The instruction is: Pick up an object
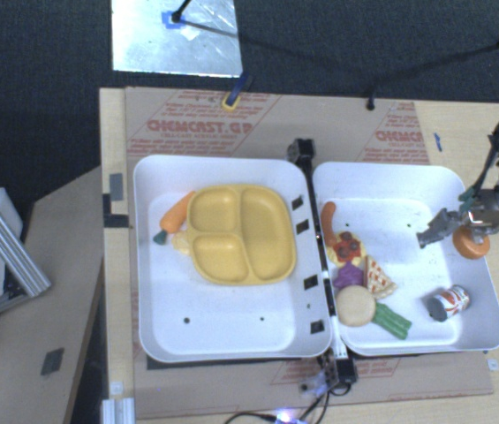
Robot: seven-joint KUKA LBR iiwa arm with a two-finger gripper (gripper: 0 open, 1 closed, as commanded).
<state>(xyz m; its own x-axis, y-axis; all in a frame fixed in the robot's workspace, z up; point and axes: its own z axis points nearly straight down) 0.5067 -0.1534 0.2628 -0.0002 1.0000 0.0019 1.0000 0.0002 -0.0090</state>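
1. Camera view: the brown sheet under the bins (187,122) carries red lettering that reads "CHEMCAST GP", printed once behind the left bin and again, partly cut off by the bin edge, behind the right bin.
2. The left bin (156,325) holds a yellow divided plate (236,234) with three compartments. An orange carrot toy (175,213) with a green tip lies against the plate's left edge, and a small pale piece sits just below it, touching the plate.
3. The right bin (390,188) holds a cluster of toy food along its left wall: a red-orange sausage (328,221), a dark red berry-like piece (347,246), a purple piece (348,276), a pizza slice (378,278), a round tan bun (355,306) and a green vegetable (392,321).
4. A small can (447,302) lies on its side near the right bin's front right corner; its label is too small to read.
5. An orange round object (472,245) sits near the right wall of the right bin, just below the hand (434,232).
6. The hand reaches in from the right, over the right bin; its dark fingers point left, and whether they are wide or narrow cannot be told. The arm is cut off by the frame edge.
7. The table (64,237) shows pale wood at the left.
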